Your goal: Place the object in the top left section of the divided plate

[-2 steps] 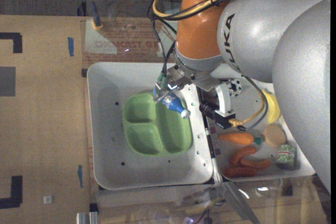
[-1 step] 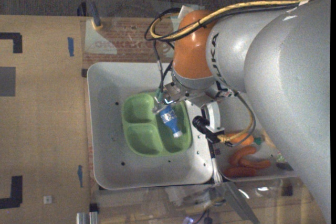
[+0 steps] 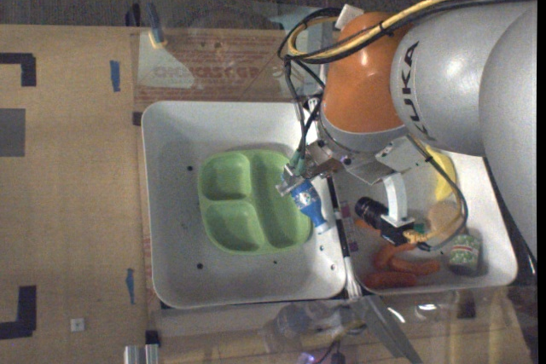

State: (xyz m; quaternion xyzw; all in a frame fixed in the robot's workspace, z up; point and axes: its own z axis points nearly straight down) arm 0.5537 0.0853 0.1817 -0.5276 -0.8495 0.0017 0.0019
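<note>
End effector [image 3: 294, 181] over green plate [image 3: 250, 201]

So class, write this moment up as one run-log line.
gripper: over plate's right edge, carrying blue packet | green plate: left bin | step: packet not yet placed

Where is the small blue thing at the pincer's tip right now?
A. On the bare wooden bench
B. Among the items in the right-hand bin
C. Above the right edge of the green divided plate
C: the blue thing sits at the pincer, over the green divided plate's right edge.
</note>
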